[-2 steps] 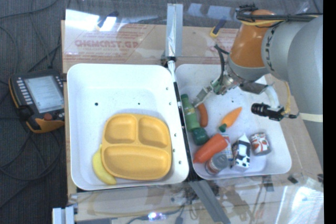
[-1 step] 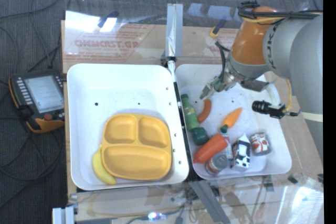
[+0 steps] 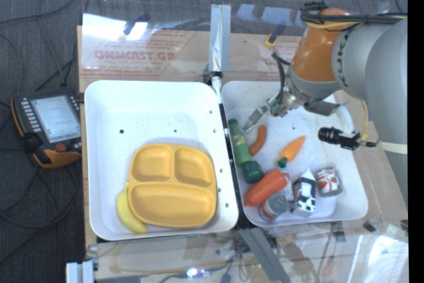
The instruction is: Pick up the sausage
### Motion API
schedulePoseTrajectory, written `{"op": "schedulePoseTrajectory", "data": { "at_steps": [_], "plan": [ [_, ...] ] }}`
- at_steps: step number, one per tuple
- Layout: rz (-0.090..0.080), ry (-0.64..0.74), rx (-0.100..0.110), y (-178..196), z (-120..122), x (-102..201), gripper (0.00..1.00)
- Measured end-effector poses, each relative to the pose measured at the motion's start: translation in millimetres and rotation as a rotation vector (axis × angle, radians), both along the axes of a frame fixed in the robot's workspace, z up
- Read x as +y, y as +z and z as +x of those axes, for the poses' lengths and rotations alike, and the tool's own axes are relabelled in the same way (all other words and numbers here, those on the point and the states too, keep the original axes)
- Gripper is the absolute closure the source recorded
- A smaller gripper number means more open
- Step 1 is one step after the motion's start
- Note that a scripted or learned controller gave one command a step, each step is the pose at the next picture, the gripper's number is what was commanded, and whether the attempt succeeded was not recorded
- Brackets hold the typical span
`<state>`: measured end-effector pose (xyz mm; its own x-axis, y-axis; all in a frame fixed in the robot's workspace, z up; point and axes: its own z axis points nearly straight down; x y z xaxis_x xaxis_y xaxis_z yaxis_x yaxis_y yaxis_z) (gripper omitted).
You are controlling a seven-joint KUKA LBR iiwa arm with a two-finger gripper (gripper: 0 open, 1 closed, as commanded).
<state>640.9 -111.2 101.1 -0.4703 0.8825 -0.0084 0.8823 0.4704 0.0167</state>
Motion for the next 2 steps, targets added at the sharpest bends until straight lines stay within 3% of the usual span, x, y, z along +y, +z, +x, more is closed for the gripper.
{"op": "schedulePoseTrajectory", "data": {
  "at_steps": [1, 2],
  "plan": [
    [-0.008, 0.087, 0.001, -10, -29, -7, 0.00],
    [-0.003, 0.087, -0.004, 1, -28, -5, 1.00]
  ]
}}
